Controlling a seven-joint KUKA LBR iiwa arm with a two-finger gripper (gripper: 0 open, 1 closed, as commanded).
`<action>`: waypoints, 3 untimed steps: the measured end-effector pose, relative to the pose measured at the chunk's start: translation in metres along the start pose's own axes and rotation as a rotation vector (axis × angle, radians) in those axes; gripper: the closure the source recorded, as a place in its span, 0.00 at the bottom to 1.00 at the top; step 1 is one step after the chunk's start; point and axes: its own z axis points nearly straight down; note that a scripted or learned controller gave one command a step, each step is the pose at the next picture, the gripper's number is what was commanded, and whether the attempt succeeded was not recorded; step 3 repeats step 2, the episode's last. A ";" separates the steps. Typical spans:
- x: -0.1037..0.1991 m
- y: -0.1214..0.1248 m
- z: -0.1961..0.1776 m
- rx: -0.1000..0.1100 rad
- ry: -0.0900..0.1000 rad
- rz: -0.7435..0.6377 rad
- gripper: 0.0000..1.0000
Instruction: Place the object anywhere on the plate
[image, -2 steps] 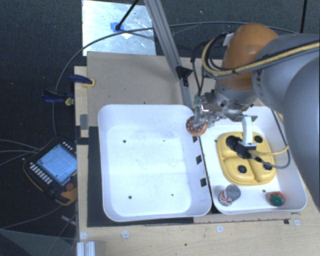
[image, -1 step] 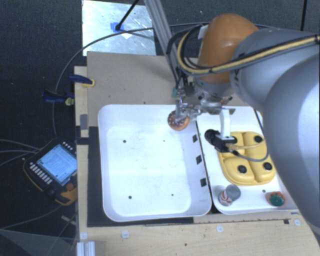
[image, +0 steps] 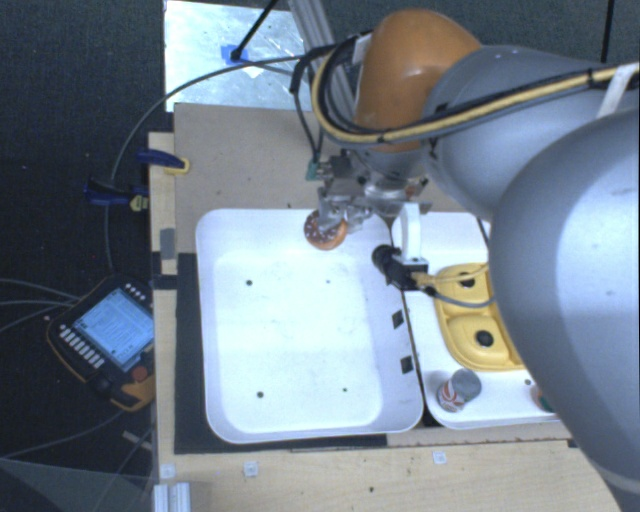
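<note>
Gripper (image: 335, 215) of mine hangs over the left bin's (image: 225, 400) far edge, closed around a small brown object (image: 324, 233); yellow plate (image: 478, 335) sits in the right bin (image: 490, 412).

left bin (image: 290, 400) | right bin (image: 480, 415) beside | plate (image: 475, 335) in right bin

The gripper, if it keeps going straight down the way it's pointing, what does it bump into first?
Probably the small brownish round object right under the gripper, near the far edge of the left bin. After that comes the bin's white floor. How high the gripper hangs above them is hard to judge.
</note>
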 end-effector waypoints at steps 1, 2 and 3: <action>0.054 0.018 -0.002 0.000 0.000 0.000 1.00; 0.051 0.017 -0.002 0.002 -0.002 0.004 0.00; 0.051 0.017 -0.002 0.002 -0.002 0.004 0.00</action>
